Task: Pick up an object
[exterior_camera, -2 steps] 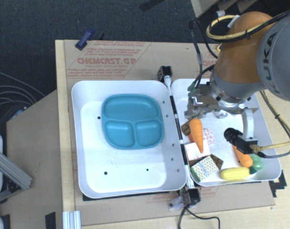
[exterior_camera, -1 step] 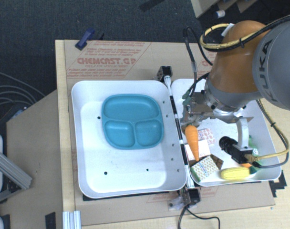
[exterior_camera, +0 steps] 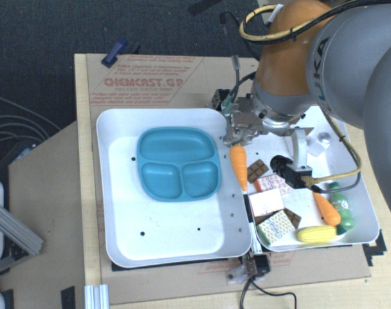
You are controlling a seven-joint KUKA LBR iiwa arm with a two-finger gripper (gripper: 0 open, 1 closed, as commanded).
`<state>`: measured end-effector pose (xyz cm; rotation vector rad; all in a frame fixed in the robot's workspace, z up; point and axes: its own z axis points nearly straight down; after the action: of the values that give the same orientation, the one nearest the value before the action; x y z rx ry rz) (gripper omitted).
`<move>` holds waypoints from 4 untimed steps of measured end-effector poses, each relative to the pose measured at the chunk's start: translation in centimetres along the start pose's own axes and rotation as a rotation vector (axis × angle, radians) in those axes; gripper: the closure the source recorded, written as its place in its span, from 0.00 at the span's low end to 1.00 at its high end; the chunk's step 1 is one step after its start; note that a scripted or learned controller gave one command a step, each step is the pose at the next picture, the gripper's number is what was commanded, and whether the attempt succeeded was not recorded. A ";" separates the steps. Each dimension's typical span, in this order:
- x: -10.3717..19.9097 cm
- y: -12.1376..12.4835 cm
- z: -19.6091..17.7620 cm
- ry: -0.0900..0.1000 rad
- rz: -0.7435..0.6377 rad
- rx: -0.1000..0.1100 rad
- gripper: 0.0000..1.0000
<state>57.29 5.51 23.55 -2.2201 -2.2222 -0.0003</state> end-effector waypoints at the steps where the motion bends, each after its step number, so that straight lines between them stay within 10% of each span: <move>1: 4.5 -8.3 -1.2 0.000 0.000 0.004 1.00; 2: -1.5 -0.2 -10.4 -0.001 0.002 -0.002 1.00; 4: -0.7 -7.4 -1.7 0.000 0.000 0.004 1.00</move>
<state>49.93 4.85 25.25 -2.2182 -2.2193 0.0043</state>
